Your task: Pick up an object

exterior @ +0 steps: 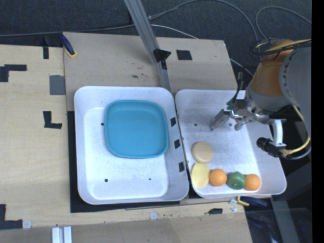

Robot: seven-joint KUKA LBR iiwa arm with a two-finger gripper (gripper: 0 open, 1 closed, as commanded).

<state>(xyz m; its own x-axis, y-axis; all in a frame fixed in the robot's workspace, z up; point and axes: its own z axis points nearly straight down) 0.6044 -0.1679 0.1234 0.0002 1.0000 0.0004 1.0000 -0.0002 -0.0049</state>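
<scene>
Counter [30,135], wood-toned with black tape marks, carries two shallow white bins side by side.

Left bin [91,184]: holds one blue square plate [136,128], flat, near the bin's middle.

Right bin [267,186]: arm [283,80] reaches in from the right, orange band above the wrist. Tool [228,121] hangs over the upper half of this bin, fingers spread apart, nothing between them.

Candidates for the pick are all clustered at the near end of the right bin, apart from the tool:
- beige round piece [202,152], nearest the tool
- yellow lemon-like piece [200,175], just below the beige one, touching or nearly so
- small orange ball [217,177]
- green piece [235,180]
- second orange ball [252,181], against the near rim

Progress, as judged: no grasp made yet. Tool is open and empty, above bare bin floor. Left to do: travel toward the cluster, descend, close, lift.
</scene>
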